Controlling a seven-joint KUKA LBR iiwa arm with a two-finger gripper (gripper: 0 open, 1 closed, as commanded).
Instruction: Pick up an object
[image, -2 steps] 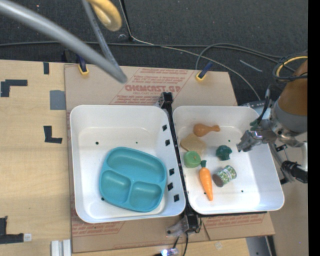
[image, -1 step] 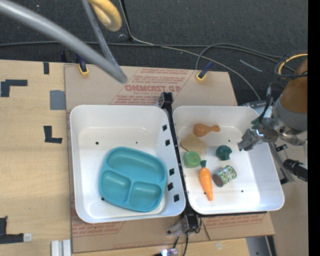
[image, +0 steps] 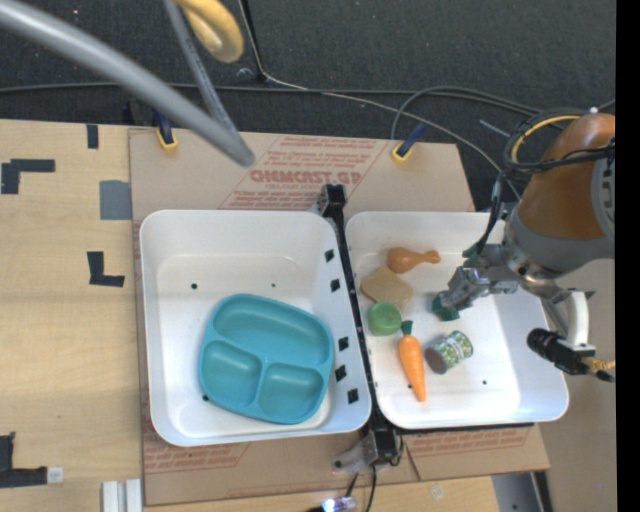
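Carrot (image: 412, 366) lies in right bin (image: 520, 400), beside small can (image: 450, 351). Gripper (image: 449, 301) hovers above can; jaw state cannot be told.

Two shallow white plastic bins (image: 160, 300) with a smooth, faintly glossy finish are seen on a matt brown cardboard sheet (image: 300, 165) printed in red. A smooth teal plastic divided tray (image: 265, 357) is seen in the left bin. The pale wood-grain table (image: 60, 330) is matt. A glossy orange plastic carrot (image: 412, 366) is seen in the right bin.
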